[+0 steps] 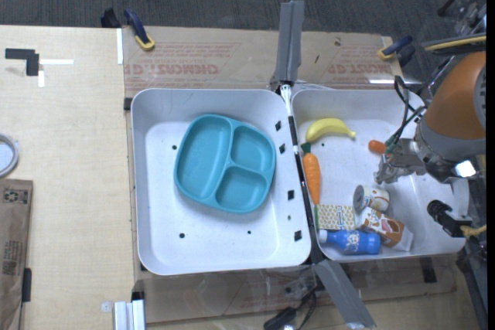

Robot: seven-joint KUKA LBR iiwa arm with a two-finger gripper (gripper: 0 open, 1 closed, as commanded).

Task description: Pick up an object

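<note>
My gripper (pixel 388 169) hangs low over the right bin (pixel 402 110), reaching in from the right under the orange band of the arm. A small orange piece (pixel 376 145) lies just up and left of it. A small can (pixel 371 199) lies just below it. Further left in this bin are a yellow banana (pixel 330 129) and an orange carrot (pixel 312 175). Along the bin's front lie a blue bottle (pixel 352 242), a patterned box (pixel 334 216) and an orange and white packet (pixel 385 227). I see nothing held.
The left bin (pixel 155 243) holds a blue divided plate (pixel 226 163). A grey divider bar (pixel 290 42) runs between the bins at the back. Cables and dark hardware (pixel 448 216) crowd the right bin's right edge. A roll of tape (pixel 5 157) lies on the bench at far left.
</note>
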